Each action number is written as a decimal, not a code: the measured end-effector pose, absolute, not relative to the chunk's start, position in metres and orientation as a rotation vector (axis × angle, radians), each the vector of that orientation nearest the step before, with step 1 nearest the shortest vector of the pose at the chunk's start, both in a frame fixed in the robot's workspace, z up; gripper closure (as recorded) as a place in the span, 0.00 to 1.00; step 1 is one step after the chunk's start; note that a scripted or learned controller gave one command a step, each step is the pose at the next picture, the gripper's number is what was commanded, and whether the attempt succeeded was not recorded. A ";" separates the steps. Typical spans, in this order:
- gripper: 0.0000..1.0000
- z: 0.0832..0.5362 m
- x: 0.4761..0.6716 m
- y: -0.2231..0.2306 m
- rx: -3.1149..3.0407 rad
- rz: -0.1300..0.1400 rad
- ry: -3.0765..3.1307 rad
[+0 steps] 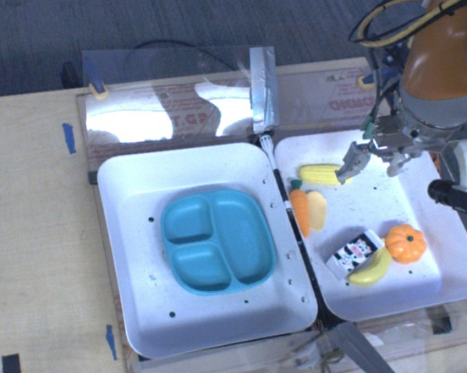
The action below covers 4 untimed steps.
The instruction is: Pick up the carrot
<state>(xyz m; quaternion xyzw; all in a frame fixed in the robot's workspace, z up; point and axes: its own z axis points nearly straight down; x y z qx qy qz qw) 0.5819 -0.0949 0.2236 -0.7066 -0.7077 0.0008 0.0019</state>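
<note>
Your carrot (pixel 302 212): at the right bin's (pixel 463 279) left wall, below the corn cob (pixel 318 175). Claw (pixel 372 158): open, holding nothing, right of the corn.

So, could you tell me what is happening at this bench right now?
The arm reaches in over the right bin, its gripper open above the bin's upper part, near a corn cob. The carrot lies untouched at the bin's left wall, beside a pale piece of food. Nearer the front lie a banana, a small pumpkin and a patterned packet. The left bin holds a blue divided tray.
</note>
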 end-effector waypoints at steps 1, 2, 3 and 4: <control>0.00 0.184 0.524 -0.088 -1.759 0.002 -2.596; 0.00 0.146 0.484 -0.141 -1.356 0.001 -2.829; 0.00 0.135 0.480 -0.116 -1.124 -0.001 -2.930; 0.00 0.155 0.493 -0.181 -1.374 0.000 -2.834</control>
